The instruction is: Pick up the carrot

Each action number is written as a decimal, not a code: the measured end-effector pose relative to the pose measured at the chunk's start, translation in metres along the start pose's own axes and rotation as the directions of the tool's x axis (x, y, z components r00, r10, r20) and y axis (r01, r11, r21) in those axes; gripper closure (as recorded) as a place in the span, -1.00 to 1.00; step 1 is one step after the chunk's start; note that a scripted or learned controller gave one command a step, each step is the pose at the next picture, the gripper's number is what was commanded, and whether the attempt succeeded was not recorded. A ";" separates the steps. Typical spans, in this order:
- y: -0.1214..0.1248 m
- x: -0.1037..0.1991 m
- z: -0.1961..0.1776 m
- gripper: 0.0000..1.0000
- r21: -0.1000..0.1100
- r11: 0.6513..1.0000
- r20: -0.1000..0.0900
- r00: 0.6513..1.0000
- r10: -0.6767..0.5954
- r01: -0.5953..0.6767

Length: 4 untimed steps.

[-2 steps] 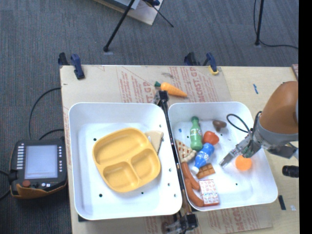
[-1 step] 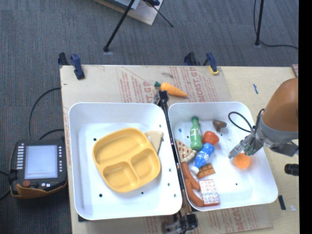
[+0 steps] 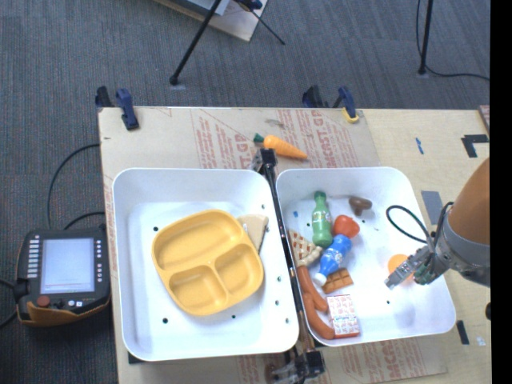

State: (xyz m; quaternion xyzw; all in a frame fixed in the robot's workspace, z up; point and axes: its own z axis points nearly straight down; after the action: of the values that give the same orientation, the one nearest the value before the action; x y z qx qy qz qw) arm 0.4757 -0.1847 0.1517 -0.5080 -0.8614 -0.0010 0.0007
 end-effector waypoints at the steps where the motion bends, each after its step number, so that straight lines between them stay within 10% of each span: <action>1: 0.021 0.038 0.066 1.00 0.002 1.000 -0.001 1.000 0.010 -0.010; 2: 0.023 -0.020 -0.151 1.00 -0.012 0.978 0.013 0.978 0.209 -0.209; 3: 0.021 -0.017 -0.144 -1.00 0.001 0.978 0.002 0.978 0.208 -0.208; 4: 0.016 -0.035 -0.027 -1.00 0.013 0.986 -0.010 0.986 0.165 -0.165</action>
State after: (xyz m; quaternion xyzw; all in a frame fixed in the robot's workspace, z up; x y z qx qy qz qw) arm 0.5063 -0.2075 0.1782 -0.5775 -0.8164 0.0014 0.0085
